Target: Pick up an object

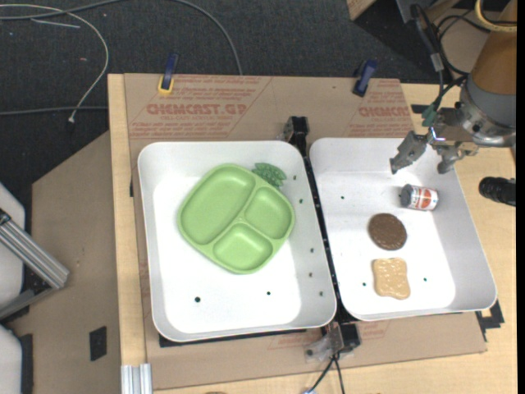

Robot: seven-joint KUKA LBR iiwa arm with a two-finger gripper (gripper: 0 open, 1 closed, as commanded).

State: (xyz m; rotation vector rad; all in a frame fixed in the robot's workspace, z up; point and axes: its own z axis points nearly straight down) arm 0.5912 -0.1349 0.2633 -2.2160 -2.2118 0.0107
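Observation:
My gripper (426, 159) hangs over the far part of the right bin (353, 220), its two fingers spread open with nothing between them. Just below it a small red and white can (419, 197) lies on its side. Nearer the front sit a round brown cookie (387, 231) and a tan slice of toast (391, 278). In the left bin (164, 294) lies a green divided plate (236, 217), with a small dark green leafy piece (271, 173) at its far edge.
Both bins rest on a cardboard sheet (123, 220) held by blue clamps (169, 72) at the back. A black latch (296, 129) sits between the bins at the far side. Cables run across the dark floor behind.

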